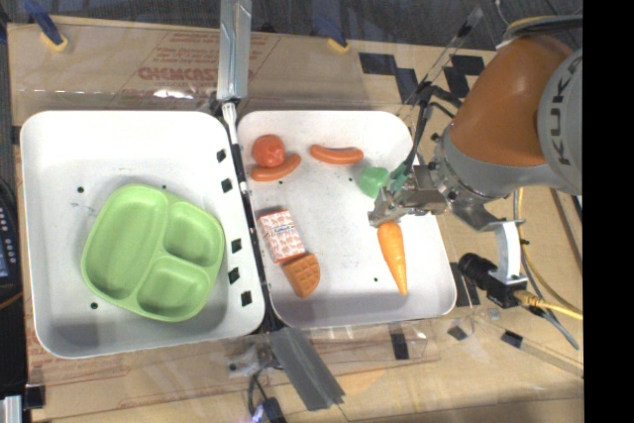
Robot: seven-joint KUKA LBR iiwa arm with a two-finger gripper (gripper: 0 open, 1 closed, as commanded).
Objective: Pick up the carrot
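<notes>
The claw [393, 213], reaching in from the right, grips the carrot [394, 256] by its top.

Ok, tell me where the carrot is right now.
The carrot lies in the right bin, near its right wall, tip pointing toward the camera view's bottom. Its thick end sits just under the gripper, with a green piece beyond.

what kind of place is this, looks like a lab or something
Probably a robot manipulation lab bench. A KUKA arm reaches over two white bins mounted on a board with taped markers, and the right bin holds toy food such as a carrot and a sausage.
</notes>
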